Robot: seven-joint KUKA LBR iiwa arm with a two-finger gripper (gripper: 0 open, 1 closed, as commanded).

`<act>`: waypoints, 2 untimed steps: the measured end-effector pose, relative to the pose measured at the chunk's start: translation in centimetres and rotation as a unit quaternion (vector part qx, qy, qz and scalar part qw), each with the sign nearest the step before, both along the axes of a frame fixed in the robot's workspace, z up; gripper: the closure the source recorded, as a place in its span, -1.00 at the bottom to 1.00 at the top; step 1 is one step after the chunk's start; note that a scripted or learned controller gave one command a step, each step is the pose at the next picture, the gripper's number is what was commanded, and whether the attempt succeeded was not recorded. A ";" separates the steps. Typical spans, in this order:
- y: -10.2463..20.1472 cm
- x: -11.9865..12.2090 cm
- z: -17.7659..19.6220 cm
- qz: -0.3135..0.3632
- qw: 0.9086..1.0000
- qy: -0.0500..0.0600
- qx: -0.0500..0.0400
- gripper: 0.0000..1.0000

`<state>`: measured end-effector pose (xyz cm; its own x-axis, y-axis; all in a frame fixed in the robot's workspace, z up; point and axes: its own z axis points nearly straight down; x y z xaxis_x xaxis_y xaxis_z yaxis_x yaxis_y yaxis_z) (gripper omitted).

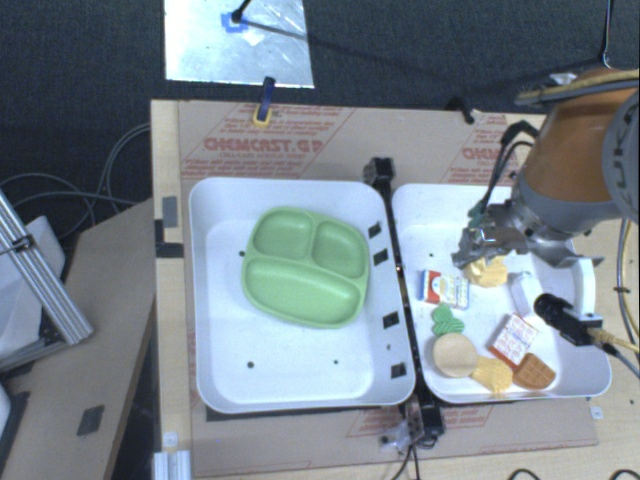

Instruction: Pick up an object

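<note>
nearest edge of right bin (600, 373): waffle piece (535, 372), yellow chip (493, 375), round tan bread (453, 354), red-and-white packet (513, 338). farther in: green leafy toy (446, 320), small carton (444, 288). tool (480, 251) lowered onto pale yellow object (489, 271) near bin centre; finger state cannot be told, grasp not confirmed. left bin (215, 298): green divided plate (305, 266). beyond bins: cardboard-covered desk (300, 138).
</note>
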<state>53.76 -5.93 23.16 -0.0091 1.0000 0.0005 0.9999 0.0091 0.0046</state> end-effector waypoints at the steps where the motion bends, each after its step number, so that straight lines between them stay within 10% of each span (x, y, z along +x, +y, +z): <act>1: 4.4 4.0 0.6 0.000 1.000 0.000 0.000 1.00; 2: 8.4 7.8 -0.4 -0.001 1.000 0.000 0.000 1.00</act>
